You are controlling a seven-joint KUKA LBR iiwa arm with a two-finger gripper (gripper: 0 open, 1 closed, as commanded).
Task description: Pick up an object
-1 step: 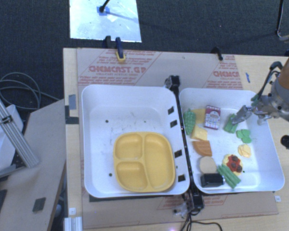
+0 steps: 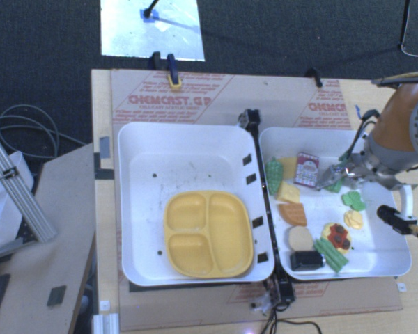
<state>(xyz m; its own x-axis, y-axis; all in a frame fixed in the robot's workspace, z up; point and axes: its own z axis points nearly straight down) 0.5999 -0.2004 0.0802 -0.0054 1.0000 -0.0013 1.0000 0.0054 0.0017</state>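
Right-hand white bin (image 2: 397, 256), holding a loose group of small toy food items. At its left wall, a green piece (image 2: 274, 175) stands beside a yellow block (image 2: 288, 166); below these lie a pale yellow wedge (image 2: 288, 193), an orange slice (image 2: 293, 214) and a tan round piece (image 2: 300, 238). A small red-and-white carton (image 2: 306, 170) lies flat near the far wall. Toward the near edge rest a black block (image 2: 306, 259), a green ribbed piece (image 2: 331, 254) and a yellow-and-red item (image 2: 337, 235).
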